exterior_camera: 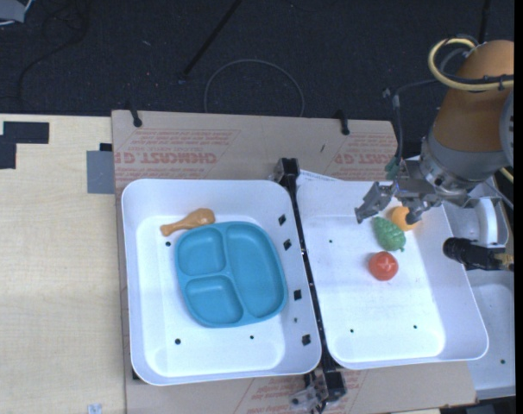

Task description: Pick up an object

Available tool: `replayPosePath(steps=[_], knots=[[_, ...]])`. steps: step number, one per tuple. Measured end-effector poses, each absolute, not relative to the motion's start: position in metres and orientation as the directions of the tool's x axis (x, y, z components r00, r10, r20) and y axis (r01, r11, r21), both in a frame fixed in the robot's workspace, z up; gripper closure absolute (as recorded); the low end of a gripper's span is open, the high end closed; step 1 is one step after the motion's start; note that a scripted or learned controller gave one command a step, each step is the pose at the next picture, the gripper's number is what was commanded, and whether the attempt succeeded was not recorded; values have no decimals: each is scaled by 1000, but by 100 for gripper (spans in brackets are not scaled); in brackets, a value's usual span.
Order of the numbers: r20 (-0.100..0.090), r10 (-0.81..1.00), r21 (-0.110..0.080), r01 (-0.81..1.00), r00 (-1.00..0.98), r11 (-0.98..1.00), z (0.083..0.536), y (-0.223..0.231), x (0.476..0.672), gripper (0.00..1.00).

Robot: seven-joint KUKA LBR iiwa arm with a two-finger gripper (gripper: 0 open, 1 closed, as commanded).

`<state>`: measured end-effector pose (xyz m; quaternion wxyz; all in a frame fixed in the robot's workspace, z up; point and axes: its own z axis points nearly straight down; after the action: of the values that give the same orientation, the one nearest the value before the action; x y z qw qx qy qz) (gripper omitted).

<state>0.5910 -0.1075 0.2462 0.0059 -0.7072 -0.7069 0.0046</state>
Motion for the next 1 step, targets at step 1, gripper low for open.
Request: replayPosePath(steps=[1], knots=[[1,1000,-4,1000,-1,1,254,-108,593,0]])
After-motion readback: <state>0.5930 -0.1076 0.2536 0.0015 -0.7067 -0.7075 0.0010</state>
